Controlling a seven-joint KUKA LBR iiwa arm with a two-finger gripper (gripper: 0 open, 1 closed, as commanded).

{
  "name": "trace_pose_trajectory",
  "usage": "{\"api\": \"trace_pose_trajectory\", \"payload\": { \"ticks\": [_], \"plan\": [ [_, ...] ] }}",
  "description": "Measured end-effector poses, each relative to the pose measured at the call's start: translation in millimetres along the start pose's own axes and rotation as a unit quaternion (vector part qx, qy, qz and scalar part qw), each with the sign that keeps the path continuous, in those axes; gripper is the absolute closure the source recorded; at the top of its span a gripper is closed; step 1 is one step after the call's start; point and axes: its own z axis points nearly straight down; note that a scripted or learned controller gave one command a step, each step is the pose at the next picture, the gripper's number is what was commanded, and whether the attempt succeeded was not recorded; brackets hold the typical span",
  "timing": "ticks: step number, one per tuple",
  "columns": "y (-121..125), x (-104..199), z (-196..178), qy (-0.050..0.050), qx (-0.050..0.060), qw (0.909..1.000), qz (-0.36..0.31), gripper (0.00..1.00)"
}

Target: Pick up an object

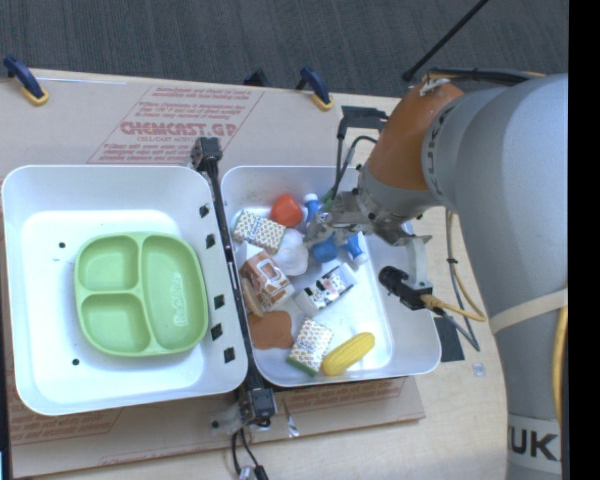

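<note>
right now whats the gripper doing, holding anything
gripper: down in the right bin among the objects; cannot tell if it is open, shut, or holding anything.

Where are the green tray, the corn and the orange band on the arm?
green tray [140, 294]: camera view, on the divider ridge between its compartments.
corn [348, 353]: camera view, on the middle of the yellow cob.
orange band [405, 138]: camera view, on the middle of its top face.

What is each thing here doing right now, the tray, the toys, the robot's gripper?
Green tray: flat in the left bin, nothing on it.
Yellow corn: lying in the right bin.
Orange toy: resting by the gripper.
Gripper: lowered among the toys; grip unclear.
</note>
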Motion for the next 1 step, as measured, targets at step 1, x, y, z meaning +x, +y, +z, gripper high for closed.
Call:
{"api": "trace_pose_trajectory", "payload": {
  "ticks": [1],
  "plan": [
    [8.8,51.2,-112.4,0.002,0.002,1.0,0.001,1.0]
  ]
}}
